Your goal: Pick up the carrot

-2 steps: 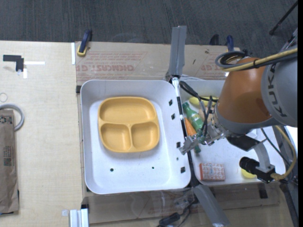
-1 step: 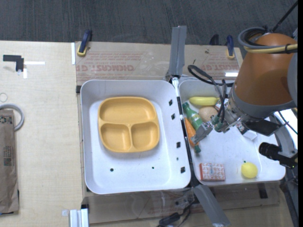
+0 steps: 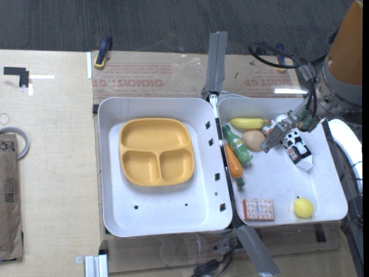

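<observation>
Just left of the fingers (image 3: 271,141), the carrot (image 3: 233,160) lies beside a green bottle (image 3: 237,146); I cannot tell their spread.

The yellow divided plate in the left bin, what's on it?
The yellow plate shows three bare compartments in the left bin. The carrot lies in the right bin.
</observation>
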`<state>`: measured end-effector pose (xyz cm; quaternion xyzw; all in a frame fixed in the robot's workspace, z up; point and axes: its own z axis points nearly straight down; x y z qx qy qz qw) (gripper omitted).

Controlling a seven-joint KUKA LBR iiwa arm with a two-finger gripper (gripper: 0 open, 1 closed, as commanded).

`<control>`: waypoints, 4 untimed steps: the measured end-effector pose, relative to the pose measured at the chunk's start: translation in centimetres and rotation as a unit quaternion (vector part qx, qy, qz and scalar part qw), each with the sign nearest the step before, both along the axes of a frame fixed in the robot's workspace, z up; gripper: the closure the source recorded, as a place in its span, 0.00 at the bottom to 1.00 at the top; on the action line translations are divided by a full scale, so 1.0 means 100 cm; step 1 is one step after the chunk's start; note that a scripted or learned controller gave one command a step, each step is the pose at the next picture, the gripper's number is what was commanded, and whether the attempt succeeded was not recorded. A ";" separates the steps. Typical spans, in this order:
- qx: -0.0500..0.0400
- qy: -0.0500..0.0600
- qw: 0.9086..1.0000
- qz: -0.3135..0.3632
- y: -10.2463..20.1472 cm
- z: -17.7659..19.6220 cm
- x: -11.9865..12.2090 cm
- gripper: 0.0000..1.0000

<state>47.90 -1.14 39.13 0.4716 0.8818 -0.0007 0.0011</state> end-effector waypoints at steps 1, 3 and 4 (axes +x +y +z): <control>0.001 0.002 0.997 0.078 0.024 -0.179 -0.001 0.00; 0.000 0.001 0.997 0.076 0.023 -0.170 0.000 1.00; 0.001 0.002 0.995 0.100 -0.035 -0.200 -0.002 1.00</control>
